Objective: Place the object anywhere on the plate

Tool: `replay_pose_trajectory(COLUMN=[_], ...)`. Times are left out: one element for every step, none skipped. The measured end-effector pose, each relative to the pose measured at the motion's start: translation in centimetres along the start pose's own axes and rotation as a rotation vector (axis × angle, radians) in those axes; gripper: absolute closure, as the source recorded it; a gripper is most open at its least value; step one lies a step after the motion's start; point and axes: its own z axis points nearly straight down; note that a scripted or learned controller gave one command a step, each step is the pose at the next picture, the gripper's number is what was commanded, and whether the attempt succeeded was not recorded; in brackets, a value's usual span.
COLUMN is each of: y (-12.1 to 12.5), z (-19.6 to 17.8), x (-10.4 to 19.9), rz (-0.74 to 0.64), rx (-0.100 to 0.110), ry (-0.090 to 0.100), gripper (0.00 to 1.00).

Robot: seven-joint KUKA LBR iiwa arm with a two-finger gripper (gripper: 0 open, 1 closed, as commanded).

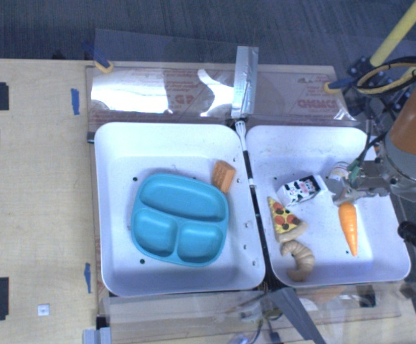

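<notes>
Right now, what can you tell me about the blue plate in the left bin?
The blue plate looks like smooth plastic, rounded-rectangular, with three compartments: one long one at the far side, two smaller ones nearer. It lies flat and slightly rotated on the left bin floor. All three compartments hold nothing. A small orange block sits by its far right corner, possibly touching the rim.

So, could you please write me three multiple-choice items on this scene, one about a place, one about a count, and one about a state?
1. Where does the blue plate lie?
A. in the left bin
B. in the right bin
C. on the wooden bench

2. How many compartments does the plate have?
A. two
B. three
C. five

3. How does the toy carrot lie?
A. on the plate
B. on the floor of the right bin, just below the gripper
C. outside both bins

Answers: 1 A, the plate sits inside the left bin; 2 B, one long section and two smaller ones show; 3 B, the carrot rests on white bin floor.
</notes>
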Motion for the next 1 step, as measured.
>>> replay_pose_trajectory(y=[1.86], z=[2.41], x=[9.36], rz=[-0.128], rx=[0.006], ry=[0.003], gripper=[1.00])
